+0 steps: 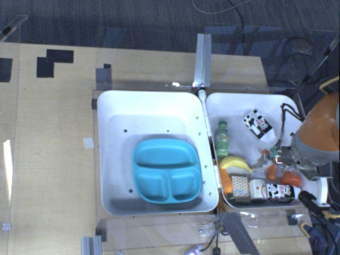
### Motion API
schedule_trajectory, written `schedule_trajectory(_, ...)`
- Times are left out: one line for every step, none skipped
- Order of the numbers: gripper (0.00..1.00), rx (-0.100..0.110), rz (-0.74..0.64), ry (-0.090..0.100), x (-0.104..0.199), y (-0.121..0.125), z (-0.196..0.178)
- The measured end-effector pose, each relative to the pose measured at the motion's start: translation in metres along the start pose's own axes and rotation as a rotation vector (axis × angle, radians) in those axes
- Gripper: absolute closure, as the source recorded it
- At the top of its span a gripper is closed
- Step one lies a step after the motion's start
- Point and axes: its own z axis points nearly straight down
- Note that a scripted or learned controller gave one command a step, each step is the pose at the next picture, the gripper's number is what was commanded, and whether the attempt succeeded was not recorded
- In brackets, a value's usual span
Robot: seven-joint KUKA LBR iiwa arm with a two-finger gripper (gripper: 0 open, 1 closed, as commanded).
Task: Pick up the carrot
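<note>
The carrot [227,181] lies wedged against the right bin's [239,102] left wall, just under the banana [235,164]. The gripper [274,166] hangs low over the clutter, well right of it; whether its jaws are open, I cannot tell.

Bins: I count two white bins [150,101], side by side.
Trays: one blue divided tray [167,169], in my left bin.
Bottles: one green bottle [222,136].
Bananas: one banana [235,164].
Carrots: one carrot [227,181].
Cow-patterned cartons: two, one upper [257,123], one lower [279,192].
Patterned boxes: one [240,187].
Arms: one, mine [321,129].
</note>
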Motion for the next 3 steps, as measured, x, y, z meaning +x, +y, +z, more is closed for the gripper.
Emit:
schedule_trajectory(1.00, 0.000, -0.003, 0.003, 0.002, 0.002, -0.010)
schedule_trajectory(1.00, -0.003, 0.302, -0.002, 0.066, -0.008, -0.001)
schedule_trajectory(1.00, -0.004, 0.231, -0.007, 0.083, -0.006, -0.001)
